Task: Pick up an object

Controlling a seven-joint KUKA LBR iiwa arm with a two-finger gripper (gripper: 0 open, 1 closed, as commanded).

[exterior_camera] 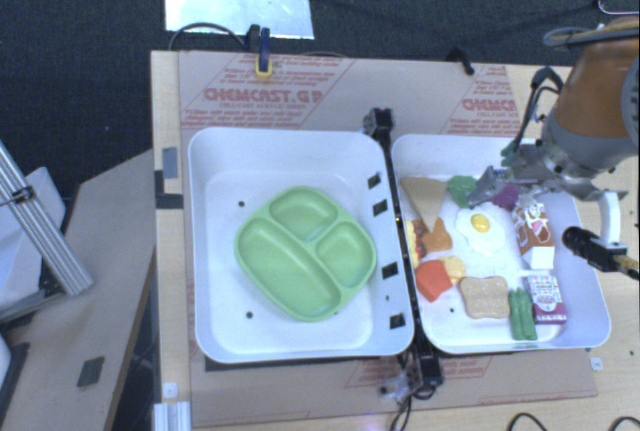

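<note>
Bench, two white bins (300, 144). Claw (497, 185) low over right bin's far side; egg (482, 229) just beside, nearer camera. Claw state: cannot tell.

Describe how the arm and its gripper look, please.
The arm is grey with a wide orange band above the wrist. A thin dark cable loops beside it. The gripper is small, of grey metal, at the arm's end.

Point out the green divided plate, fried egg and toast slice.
green divided plate (305, 254): camera view, on the ridge between its compartments.
fried egg (481, 222): camera view, on the yolk.
toast slice (485, 297): camera view, middle of its top face.
</note>
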